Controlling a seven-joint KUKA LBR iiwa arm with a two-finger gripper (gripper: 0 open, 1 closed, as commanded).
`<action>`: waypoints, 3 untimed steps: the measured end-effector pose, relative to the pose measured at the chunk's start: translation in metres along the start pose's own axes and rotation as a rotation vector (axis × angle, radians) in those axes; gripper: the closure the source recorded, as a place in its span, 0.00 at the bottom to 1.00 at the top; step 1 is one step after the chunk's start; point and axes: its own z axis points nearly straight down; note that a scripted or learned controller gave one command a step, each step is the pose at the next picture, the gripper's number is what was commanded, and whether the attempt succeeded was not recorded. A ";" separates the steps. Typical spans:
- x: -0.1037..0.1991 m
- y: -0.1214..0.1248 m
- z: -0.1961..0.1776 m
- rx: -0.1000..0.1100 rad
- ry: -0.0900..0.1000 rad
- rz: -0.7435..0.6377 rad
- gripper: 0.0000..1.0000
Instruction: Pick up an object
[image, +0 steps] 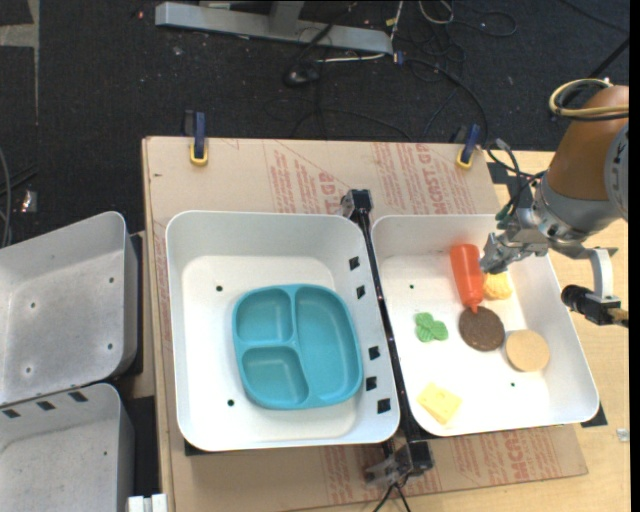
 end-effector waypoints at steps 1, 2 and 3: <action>0.007 0.003 -0.061 -0.003 0.000 0.001 1.00; 0.007 0.003 -0.071 0.000 0.000 0.002 1.00; 0.071 -0.001 -0.074 0.003 0.002 -0.002 1.00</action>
